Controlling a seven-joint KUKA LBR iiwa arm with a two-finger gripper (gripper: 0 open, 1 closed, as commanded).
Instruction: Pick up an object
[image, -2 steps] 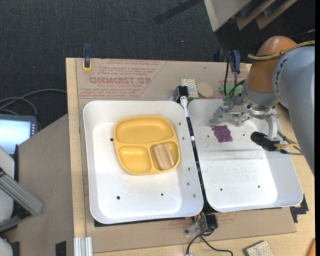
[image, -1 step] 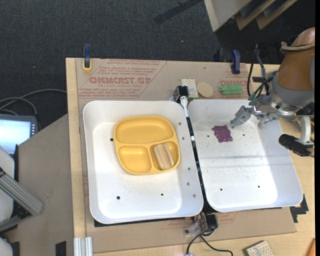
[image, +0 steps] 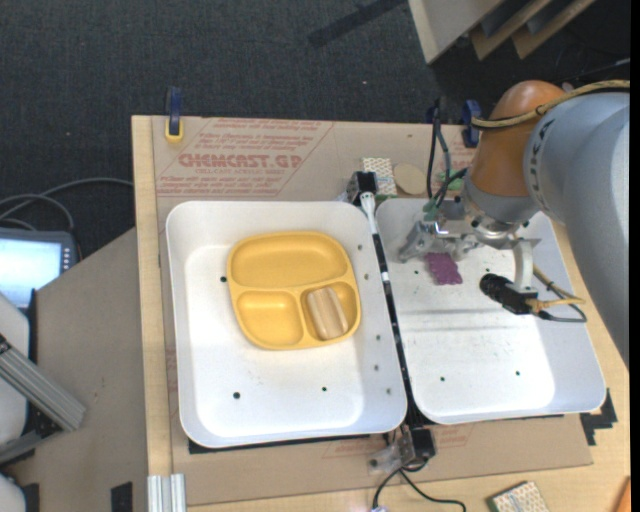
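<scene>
Two bins sit before me; my pincer (image: 450, 240) hovers in the right bin (image: 500, 390), the purple object (image: 444, 268) lying just beneath it. Whether it's gripping, I cannot tell.

left bin (image: 200, 330): we find the yellow divided plate (image: 292, 288) blocking its middle | right bin (image: 500, 380): near half open | far half: arm (image: 540, 150) overhead

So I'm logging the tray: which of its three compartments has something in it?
The lower right compartment of the yellow tray; it holds a tan block.
</scene>
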